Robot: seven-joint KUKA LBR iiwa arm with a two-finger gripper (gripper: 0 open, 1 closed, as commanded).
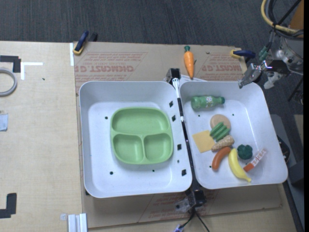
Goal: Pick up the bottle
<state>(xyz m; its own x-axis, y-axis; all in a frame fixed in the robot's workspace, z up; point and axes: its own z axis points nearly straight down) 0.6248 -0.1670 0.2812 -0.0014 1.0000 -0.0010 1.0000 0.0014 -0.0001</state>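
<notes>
The green bottle (207,101) lies on its side near the back wall of the right bin (270,129), cap pointing right. My gripper (254,83) hangs above the bin's back right corner, up and to the right of the bottle and well apart from it. Its two fingers are spread open with nothing between them.
Toy foods crowd the right bin in front of the bottle: a cheese slice (203,141), green beans (220,130), a sausage (220,158), a banana (238,166) and broccoli (245,152). The left bin (91,144) holds a green divided tray (142,136). A carrot (188,61) lies behind the bins.
</notes>
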